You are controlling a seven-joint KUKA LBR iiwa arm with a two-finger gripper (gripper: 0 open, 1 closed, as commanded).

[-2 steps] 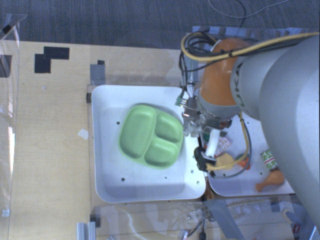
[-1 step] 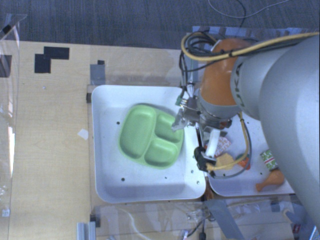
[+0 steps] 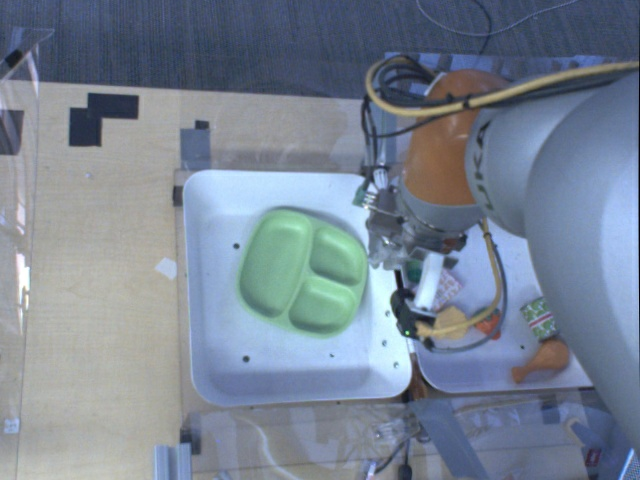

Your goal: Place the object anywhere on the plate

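Note:
A light green plate (image 3: 303,269) with three compartments lies in the left white bin (image 3: 215,368), with nothing on it. My gripper (image 3: 392,251) hangs over the wall between the two bins, just right of the plate's right edge. The arm's orange band and grey wrist cover it from above. In the right bin (image 3: 480,373) lie a brown drumstick-shaped object (image 3: 540,361), a small green, white and red object (image 3: 537,318), a yellow object (image 3: 452,321) and a small white and red patterned piece (image 3: 449,287) close under the wrist.
The big grey arm covers most of the right bin. A yellow cable loops above the wrist. Wooden bench surface lies left of the bins, with black markers at the far left.

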